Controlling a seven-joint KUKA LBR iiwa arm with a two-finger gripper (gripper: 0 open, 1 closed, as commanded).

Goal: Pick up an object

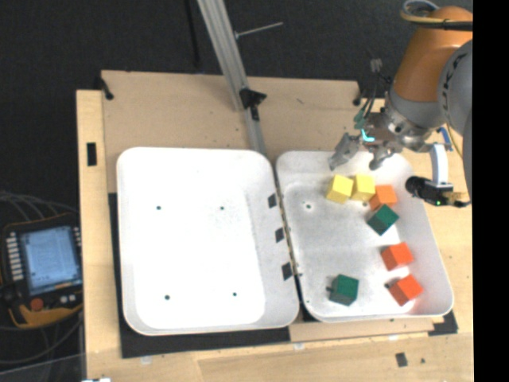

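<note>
The right bin (318, 237) holds several small blocks. Two yellow blocks (340, 189) (364, 185) lie side by side near its back edge, with an orange block (385, 196) and a green block (382, 219) just right of them. Two more orange blocks (397, 255) (406, 289) sit along the right side, and another green block (343, 289) lies near the front. My gripper (359, 157) hangs over the bin's back rim, just above the yellow blocks, open, its fingers (343, 153) spread, with nothing between them.
The left bin (195, 237) stands beside the right one. A slanted metal pole (227, 50) rises from the bench behind the bins. A handheld control pendant (44, 265) lies off the bench at the far left.
</note>
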